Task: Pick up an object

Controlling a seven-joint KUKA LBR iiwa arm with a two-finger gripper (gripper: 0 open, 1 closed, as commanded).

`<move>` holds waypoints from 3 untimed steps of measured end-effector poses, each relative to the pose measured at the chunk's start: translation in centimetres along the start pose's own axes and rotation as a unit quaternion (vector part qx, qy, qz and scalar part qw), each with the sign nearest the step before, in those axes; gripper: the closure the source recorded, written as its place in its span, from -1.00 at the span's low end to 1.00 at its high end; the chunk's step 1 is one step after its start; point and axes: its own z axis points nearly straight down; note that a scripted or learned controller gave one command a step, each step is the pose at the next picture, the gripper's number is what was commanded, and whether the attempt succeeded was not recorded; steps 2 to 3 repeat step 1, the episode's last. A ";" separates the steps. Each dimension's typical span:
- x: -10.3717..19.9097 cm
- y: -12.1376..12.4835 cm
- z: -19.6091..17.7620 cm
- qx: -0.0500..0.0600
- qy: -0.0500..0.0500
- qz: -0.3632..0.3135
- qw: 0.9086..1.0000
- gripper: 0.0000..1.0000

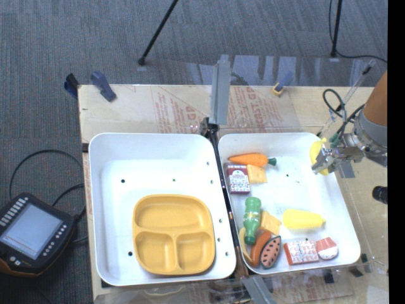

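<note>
Gripper [328, 159] sits at right bin's [288, 138] far right rim, closed on a small yellow item [316, 150], which shows between my fingers, above the rim. Looks like light, rigid plastic toy food, smooth and likely slippery. My hold seems near its edge, not the middle; I judge it insecure.

The bench [158, 109] bears two white bins, the left bin [107, 170] and right bin [288, 143], side by side.
</note>
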 end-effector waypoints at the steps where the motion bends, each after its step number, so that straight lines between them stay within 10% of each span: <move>1: 0.4 -4.8 8.7 0.009 0.005 -0.075 0.997 1.00; 3: 0.4 -4.8 8.7 0.009 0.005 -0.075 0.997 1.00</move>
